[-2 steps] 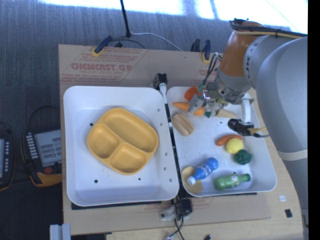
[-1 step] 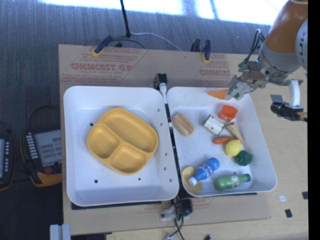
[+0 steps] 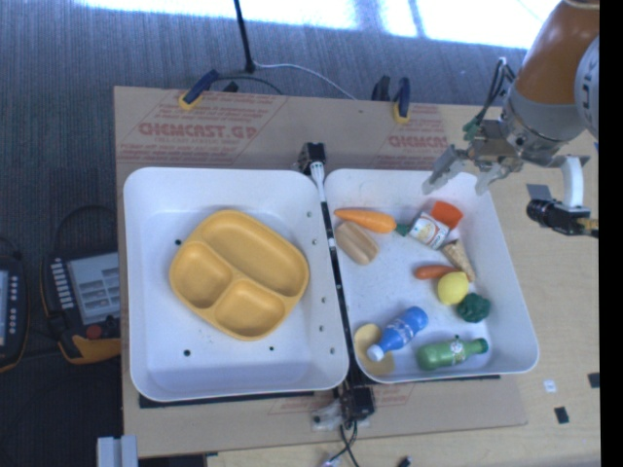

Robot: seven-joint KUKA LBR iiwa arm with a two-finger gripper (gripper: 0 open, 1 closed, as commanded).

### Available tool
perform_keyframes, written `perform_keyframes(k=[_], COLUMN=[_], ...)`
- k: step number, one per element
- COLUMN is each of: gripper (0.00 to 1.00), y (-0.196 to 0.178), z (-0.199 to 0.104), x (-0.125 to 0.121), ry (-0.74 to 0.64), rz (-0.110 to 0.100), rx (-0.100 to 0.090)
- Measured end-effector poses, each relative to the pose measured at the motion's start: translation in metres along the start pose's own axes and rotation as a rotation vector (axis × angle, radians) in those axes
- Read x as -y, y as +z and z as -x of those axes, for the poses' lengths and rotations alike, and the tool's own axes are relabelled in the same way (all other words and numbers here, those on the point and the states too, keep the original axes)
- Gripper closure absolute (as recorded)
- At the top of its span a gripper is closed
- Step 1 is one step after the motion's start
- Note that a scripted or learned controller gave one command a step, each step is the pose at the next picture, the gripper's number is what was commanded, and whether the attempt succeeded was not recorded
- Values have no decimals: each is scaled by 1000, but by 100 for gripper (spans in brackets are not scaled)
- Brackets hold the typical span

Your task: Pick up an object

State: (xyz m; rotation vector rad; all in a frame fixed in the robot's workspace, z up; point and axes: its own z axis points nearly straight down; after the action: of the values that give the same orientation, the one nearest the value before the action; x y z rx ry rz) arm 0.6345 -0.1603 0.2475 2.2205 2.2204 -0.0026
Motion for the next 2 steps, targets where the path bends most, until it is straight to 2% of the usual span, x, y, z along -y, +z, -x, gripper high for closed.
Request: perform_keyframes(k=[1,2], gripper=[0,100], y=[151,142], z=[24,24], x=[13,13], ry=[-1,-1], rz=[1,1], rx=[-1,1])
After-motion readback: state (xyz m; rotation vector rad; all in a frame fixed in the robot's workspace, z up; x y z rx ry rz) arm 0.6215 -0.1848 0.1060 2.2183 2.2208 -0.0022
